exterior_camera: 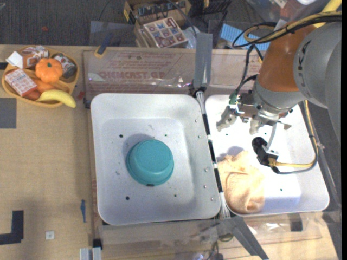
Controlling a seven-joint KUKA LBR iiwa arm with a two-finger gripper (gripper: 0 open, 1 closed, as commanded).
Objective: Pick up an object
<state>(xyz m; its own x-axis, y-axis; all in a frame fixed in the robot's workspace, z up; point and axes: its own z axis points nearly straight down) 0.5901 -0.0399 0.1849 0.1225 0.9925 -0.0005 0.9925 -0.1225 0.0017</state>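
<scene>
While fingers (238,121) hang released | cloth (244,186) below | bowl (150,162) left bin (108,199)

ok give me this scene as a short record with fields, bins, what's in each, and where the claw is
left bin: teal bowl, upside down, near the middle
right bin: tan cloth, crumpled at the near-left corner
claw: above the right bin's far part, fingers apart, nothing between them
claw to cloth: apart, cloth lies nearer the camera
off the bench surface, far left: basket of toy food with a banana
</scene>
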